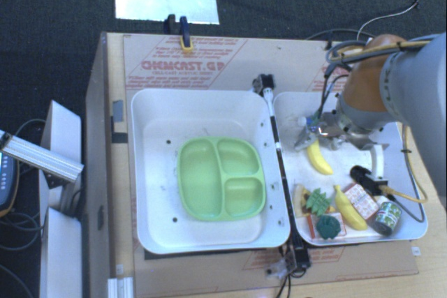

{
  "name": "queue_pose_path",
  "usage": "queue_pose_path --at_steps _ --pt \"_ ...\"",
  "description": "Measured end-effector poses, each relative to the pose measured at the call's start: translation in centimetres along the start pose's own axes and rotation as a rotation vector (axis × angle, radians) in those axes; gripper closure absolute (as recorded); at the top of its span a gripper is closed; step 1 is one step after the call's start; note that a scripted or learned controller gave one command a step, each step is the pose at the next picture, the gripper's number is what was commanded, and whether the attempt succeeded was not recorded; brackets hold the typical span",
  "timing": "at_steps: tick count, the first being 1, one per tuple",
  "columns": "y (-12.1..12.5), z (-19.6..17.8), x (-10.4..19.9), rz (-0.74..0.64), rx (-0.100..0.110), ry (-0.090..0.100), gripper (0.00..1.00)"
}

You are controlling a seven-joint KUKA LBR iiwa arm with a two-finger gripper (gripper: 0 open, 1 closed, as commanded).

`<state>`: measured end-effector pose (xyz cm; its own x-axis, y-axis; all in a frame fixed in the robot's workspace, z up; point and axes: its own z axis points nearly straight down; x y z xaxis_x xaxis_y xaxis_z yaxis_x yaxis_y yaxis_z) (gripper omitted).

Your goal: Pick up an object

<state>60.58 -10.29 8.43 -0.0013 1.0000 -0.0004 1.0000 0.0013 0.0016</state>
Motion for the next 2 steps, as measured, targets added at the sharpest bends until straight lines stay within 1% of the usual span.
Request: queue_pose_path --at_steps 1,2 --pt "0.1 -1.1 0.0 -0.001 -0.002 0.000 1.00" --pt "-3.0 -10.1 8.4 -0.004 -0.003 0.002 1.00"
